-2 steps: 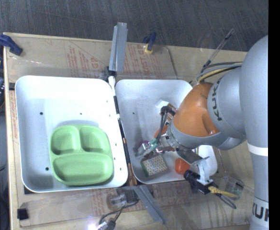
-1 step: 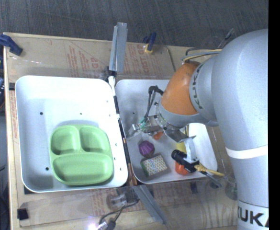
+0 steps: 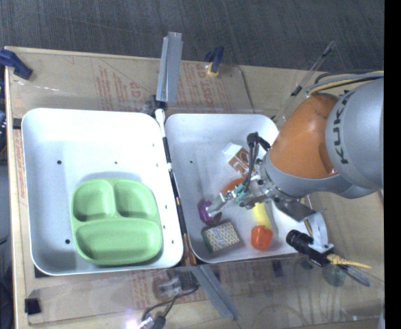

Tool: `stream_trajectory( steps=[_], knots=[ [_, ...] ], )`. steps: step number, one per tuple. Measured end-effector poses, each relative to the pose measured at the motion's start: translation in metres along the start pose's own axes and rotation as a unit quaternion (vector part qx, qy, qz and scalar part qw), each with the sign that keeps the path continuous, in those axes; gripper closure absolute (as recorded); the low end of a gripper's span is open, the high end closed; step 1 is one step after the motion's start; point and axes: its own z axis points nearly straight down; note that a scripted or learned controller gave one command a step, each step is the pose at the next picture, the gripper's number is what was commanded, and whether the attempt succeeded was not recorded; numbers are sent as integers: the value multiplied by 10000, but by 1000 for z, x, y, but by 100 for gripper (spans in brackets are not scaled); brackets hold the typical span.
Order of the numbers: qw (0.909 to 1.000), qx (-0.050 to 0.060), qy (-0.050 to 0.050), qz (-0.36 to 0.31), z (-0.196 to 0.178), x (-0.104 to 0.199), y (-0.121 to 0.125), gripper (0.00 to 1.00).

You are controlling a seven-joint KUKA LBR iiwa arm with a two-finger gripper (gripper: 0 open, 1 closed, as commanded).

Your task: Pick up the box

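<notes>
Found the box [image 3: 221, 236] lying flat in the right bin [image 3: 190, 149], close to the front wall, patterned top facing up. Saw a purple piece [image 3: 207, 210] just beside its upper left corner and a red-orange item [image 3: 260, 236] near its right side, with a yellow item [image 3: 260, 215] above that. Placed the tool [image 3: 236, 196] above the box and a little to the right, hovering among the clutter. Could not tell whether set wide or narrow; saw nothing clearly held in it.

Judged the step in hand as the approach. Best done by shifting toward the front wall until centred over the box, turning to match its tilted edges, then descending straight – clear of the purple piece and the red-orange item. Noted a green tray [image 3: 116, 221] in the left bin [image 3: 49, 142], well apart – no concern.
</notes>
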Motion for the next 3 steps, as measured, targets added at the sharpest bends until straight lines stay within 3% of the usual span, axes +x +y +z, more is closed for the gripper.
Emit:
stream_trajectory(
  steps=[1,2,3],
  knots=[
    [9978,-2,-61,-667,89,7,44,0],
    [9976,10,-29,-693,80,10,44,100],
    [9976,10,-44,-687,79,8,44,0]
  ],
)
